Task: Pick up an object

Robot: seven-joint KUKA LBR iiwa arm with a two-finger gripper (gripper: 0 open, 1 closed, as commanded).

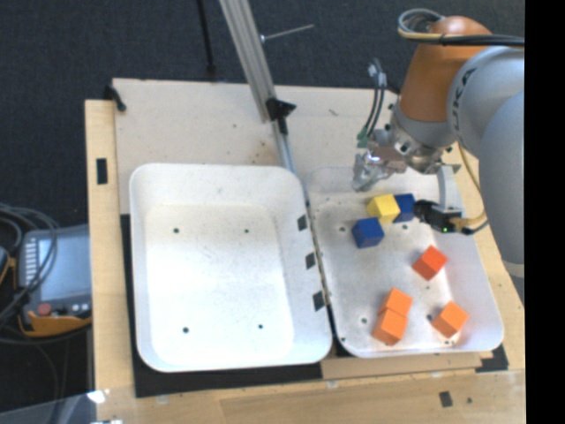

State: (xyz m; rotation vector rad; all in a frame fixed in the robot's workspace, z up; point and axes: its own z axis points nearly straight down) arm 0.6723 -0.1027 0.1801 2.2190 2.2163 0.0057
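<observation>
The right bin [349, 329] holds several blocks. A yellow block [383, 207] lies near its far edge, with a blue block [405, 204] touching it on the right and another blue block [368, 232] just in front. An orange block [430, 262] sits mid-right, and two more orange blocks [393, 314] [450, 319] lie near the front. My gripper [365, 177] hangs over the bin's far-left corner, just behind and left of the yellow block. Nothing shows between its fingers.
The left bin [146, 193] stands beside the right one. A slanted aluminium bar [250, 51] rises from behind the bins, near the gripper's left. Cables and a black connector [437, 215] hang off the wrist over the far right of the bin.
</observation>
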